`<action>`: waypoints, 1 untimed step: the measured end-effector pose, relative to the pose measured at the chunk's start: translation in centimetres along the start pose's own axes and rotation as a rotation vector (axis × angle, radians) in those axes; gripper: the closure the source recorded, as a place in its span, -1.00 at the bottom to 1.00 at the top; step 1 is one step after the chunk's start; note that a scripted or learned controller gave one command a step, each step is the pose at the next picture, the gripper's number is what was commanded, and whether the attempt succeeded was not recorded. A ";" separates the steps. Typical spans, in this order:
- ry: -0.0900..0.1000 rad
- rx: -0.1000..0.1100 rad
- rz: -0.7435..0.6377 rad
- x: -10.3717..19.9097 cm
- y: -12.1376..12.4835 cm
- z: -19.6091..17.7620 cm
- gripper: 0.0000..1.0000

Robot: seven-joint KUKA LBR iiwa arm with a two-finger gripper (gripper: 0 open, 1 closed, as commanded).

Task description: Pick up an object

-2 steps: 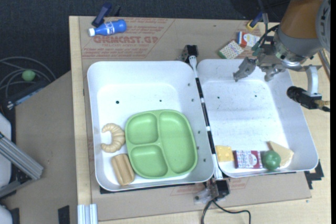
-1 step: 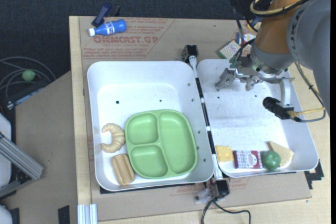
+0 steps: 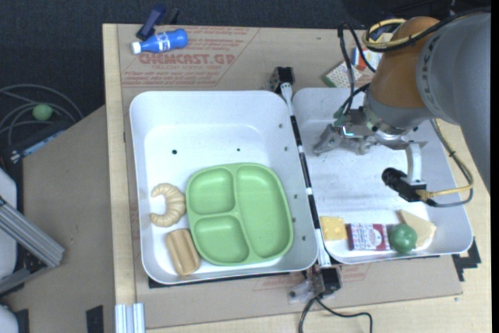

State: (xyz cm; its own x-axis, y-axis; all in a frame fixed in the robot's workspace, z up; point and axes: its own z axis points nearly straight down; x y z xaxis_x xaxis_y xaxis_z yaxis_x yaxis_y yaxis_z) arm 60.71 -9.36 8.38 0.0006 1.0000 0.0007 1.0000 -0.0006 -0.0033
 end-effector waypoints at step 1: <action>-0.001 0.000 0.002 -3.0 -12.9 -0.5 -1.00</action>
